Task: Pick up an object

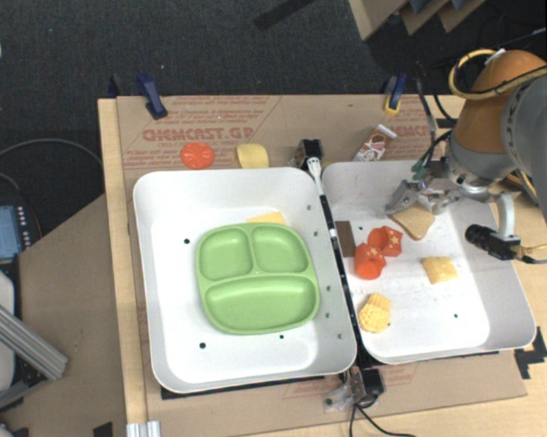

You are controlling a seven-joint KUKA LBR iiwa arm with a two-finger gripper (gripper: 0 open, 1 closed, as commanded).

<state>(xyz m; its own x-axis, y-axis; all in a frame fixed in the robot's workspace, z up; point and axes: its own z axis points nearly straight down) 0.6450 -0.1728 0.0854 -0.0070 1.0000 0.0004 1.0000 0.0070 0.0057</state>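
Lying nearest the camera in the right bin is a yellow corn cob piece, close to the wall shared with the left bin. Just beyond it sit a red toy piece and a red strawberry-like piece, touching each other, with a pale yellow chunk off to their right and a small brown block against the shared wall. In the left bin a green divided plate rests in the middle, and a yellow wedge peeks out from behind its far edge. Farther back in the right bin, the gripper is down over a tan slice of bread; the bread sits right under the metal fingers, though whether they are closed on it or spread apart cannot be told. Behind the bins, on the brown board, lie an orange round thing, a yellow lump, and a small packet.
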